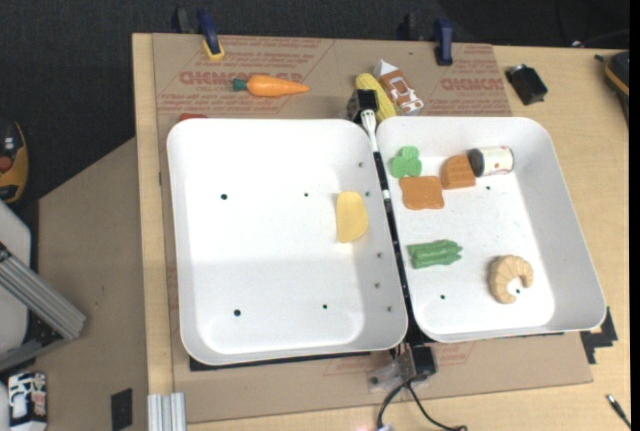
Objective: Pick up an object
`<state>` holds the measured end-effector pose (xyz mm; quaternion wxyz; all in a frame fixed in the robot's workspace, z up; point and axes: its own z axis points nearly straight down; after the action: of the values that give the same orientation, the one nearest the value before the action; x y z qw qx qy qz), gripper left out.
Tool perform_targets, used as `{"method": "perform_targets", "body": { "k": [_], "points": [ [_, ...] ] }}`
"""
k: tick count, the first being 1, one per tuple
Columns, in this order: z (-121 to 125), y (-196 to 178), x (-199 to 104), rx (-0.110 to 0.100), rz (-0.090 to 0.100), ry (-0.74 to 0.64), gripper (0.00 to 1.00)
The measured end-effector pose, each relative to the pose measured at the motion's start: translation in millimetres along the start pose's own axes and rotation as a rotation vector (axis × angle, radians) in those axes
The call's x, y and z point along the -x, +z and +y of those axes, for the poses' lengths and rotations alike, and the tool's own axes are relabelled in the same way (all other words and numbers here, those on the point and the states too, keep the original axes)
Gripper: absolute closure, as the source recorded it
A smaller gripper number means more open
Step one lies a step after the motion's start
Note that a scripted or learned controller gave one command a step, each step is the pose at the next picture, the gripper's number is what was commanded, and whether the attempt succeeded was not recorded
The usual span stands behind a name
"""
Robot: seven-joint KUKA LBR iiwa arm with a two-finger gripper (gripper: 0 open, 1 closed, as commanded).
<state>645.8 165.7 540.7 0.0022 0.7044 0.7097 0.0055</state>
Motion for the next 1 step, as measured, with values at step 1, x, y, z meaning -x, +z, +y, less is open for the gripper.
{"method": "perform_targets", "body": {
  "k": [1],
  "points": [
    [-20.1,5.5,-63.6,-0.011,-0.002,-0.001,1.00]
  ]
}}
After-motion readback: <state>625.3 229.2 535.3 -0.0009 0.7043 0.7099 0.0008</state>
